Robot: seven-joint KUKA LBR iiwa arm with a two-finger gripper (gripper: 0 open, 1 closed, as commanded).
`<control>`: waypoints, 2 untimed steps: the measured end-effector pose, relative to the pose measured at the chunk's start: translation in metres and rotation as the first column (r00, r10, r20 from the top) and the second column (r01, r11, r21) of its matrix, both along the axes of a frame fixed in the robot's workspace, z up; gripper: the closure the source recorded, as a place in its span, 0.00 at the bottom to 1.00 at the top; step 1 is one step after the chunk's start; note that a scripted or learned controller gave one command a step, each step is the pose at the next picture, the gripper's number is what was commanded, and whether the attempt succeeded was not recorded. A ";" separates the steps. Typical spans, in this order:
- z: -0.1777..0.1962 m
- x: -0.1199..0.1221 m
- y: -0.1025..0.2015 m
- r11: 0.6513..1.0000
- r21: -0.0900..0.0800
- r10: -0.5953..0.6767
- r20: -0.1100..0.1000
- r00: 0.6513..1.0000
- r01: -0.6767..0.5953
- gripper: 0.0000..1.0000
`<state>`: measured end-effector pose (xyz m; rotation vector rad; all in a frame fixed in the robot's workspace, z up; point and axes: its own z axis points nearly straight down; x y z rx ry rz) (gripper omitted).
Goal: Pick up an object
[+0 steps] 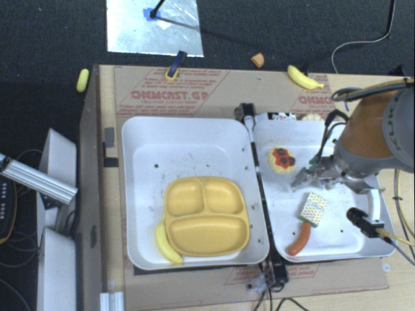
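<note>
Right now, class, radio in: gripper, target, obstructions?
Gripper low in right bin. Patterned block just below it, hot dog touching block. Nothing held.

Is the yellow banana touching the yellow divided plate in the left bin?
Touching. The camera view shows the banana pressed along the lower-left edge of the plate, with no white bin floor between them.

right bin: patterned block (pixel 314 208) lying tilted | sausage (pixel 299 240) touching below | pizza toy (pixel 283 160) apart
</note>
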<state>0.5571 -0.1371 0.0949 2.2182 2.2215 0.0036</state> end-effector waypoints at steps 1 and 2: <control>-0.011 -0.054 0.017 1.000 0.001 -0.001 -0.003 1.000 0.001 0.00; -0.011 -0.070 0.047 1.000 0.001 0.001 -0.003 1.000 -0.001 0.00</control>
